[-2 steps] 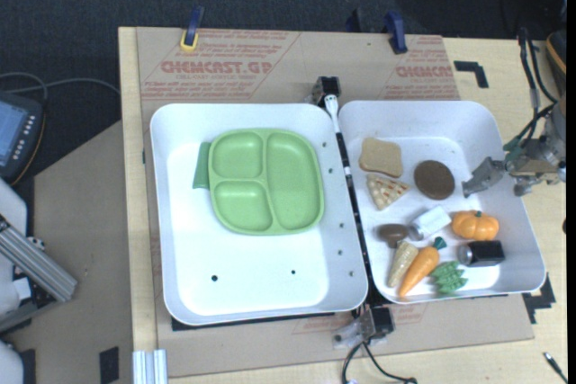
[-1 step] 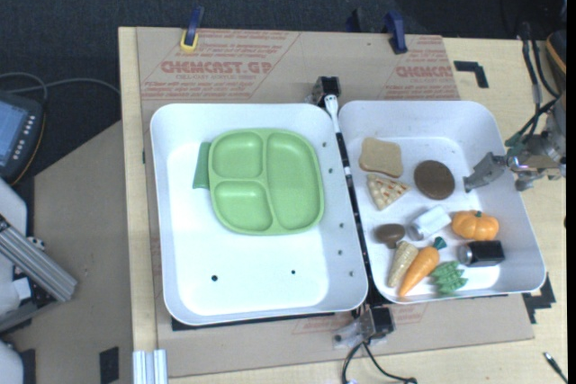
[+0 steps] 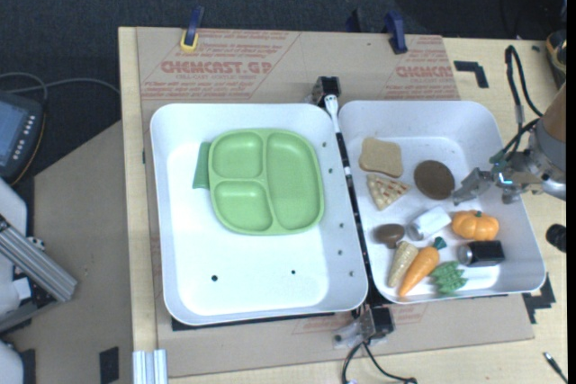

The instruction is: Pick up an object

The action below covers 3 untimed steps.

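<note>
The right white bin (image 3: 477, 120) holds several toy foods. They include a bread slice (image 3: 382, 157), a brown round patty (image 3: 435, 179), a pizza wedge (image 3: 386, 192), a white piece (image 3: 431, 221), an orange pumpkin (image 3: 475, 225), a black cylinder (image 3: 483, 254), a brown lump (image 3: 389, 235), a corn cob (image 3: 402, 263), a carrot (image 3: 419, 267) and green broccoli (image 3: 448, 279). My gripper (image 3: 483, 175) reaches in over the bin's right side, just right of the patty and above the pumpkin. It stands open with nothing between its fingers.
The left white bin (image 3: 180, 238) holds a green divided plate (image 3: 265, 180) with a darker green piece (image 3: 200, 166) under its left edge. Black clips (image 3: 328, 89) sit on the seam between the bins. Cables (image 3: 515, 76) run along the bench at the right.
</note>
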### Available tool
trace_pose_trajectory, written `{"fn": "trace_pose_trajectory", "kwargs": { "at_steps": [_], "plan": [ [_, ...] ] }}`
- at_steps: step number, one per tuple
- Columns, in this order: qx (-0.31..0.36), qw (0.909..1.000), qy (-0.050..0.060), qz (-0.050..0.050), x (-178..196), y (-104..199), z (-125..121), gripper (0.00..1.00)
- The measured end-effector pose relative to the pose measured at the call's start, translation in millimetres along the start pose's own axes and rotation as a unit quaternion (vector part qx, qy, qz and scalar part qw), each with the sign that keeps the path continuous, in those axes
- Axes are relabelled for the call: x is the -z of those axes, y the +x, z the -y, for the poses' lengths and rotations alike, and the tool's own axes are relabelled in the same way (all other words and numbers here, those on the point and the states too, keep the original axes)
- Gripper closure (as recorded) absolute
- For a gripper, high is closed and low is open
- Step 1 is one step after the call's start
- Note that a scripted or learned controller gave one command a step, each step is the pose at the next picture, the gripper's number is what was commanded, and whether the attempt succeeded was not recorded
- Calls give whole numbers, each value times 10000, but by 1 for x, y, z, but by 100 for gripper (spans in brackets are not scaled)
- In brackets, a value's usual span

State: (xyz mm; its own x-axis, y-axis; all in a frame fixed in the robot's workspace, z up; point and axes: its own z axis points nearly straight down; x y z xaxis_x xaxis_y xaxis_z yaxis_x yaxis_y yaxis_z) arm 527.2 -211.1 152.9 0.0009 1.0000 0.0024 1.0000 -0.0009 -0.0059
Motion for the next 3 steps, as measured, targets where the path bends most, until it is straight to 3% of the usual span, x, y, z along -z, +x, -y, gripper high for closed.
{"fn": "trace_pose_trajectory", "kwargs": {
  "at_steps": [1,2,3],
  "plan": [
    [-10,10000,-73,16,-48,-2,7,0],
    [9,10000,-19,-4,-69,-1,6,0],
    [4,10000,-28,8,-58,-2,6,100]
  ]
}}
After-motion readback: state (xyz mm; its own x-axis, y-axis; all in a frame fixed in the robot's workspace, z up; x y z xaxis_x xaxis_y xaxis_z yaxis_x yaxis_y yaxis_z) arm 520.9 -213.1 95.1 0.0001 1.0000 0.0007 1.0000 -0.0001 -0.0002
